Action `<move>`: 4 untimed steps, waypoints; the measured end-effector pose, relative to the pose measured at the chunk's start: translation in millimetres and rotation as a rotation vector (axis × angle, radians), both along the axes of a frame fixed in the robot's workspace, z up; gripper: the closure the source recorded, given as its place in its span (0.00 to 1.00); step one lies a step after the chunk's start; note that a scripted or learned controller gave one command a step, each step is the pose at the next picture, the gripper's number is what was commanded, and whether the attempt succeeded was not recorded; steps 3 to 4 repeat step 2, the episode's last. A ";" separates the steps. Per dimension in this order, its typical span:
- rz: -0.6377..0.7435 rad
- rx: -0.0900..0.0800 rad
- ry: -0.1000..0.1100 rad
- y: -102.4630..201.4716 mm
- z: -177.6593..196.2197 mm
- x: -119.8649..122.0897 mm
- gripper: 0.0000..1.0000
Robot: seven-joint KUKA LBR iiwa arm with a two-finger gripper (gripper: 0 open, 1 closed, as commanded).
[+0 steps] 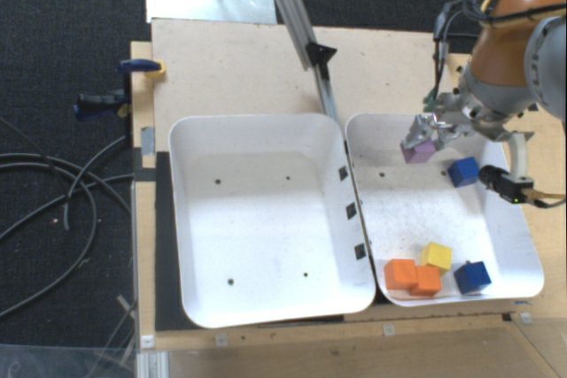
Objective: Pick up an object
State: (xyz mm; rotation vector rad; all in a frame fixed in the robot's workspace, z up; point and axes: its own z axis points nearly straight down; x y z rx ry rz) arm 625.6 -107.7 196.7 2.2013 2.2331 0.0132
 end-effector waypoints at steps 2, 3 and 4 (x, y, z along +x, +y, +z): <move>-0.002 0.001 0.003 148.9 -3.6 3.1 1.00; -0.002 0.001 0.003 148.9 -3.6 3.1 1.00; -0.002 0.001 0.003 148.9 -3.6 3.1 1.00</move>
